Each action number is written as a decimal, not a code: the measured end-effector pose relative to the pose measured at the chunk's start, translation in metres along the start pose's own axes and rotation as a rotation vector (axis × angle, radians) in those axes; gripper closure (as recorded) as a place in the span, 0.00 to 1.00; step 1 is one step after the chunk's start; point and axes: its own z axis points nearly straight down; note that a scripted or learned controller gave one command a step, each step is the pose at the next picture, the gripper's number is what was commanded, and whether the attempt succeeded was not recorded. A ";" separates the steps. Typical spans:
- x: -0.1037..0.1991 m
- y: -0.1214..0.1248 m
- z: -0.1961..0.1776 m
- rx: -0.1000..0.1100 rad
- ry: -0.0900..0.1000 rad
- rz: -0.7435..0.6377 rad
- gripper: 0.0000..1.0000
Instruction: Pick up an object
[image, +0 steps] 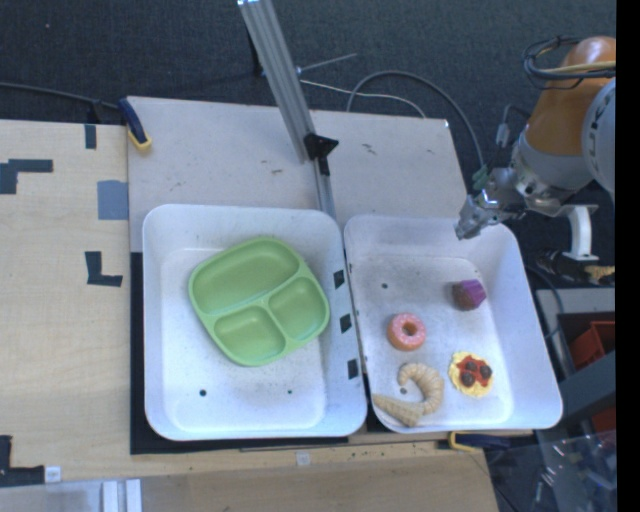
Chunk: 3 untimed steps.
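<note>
The right bin (520, 300) holds a small purple object (468, 294), a pink frosted donut (407, 331), a tan croissant (417, 392) and a small yellow tart with red berries (472, 373). My gripper (470, 224) hangs over the bin's far right corner, above and behind the purple object, apart from all the items. Nothing shows between its fingers.
The left bin (160, 300) holds a green divided plate (259, 300). A slanted metal pole (290, 90) rises behind the bins. Cables trail across the bench at the back. A blue and yellow clamp (134, 123) sits at the bench's far left corner.
</note>
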 end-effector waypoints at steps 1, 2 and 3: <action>0.055 -0.002 -0.013 0.004 0.003 -0.005 1.00; 0.108 -0.008 -0.025 0.005 0.003 -0.005 1.00; 0.157 -0.004 -0.022 0.005 0.002 -0.005 1.00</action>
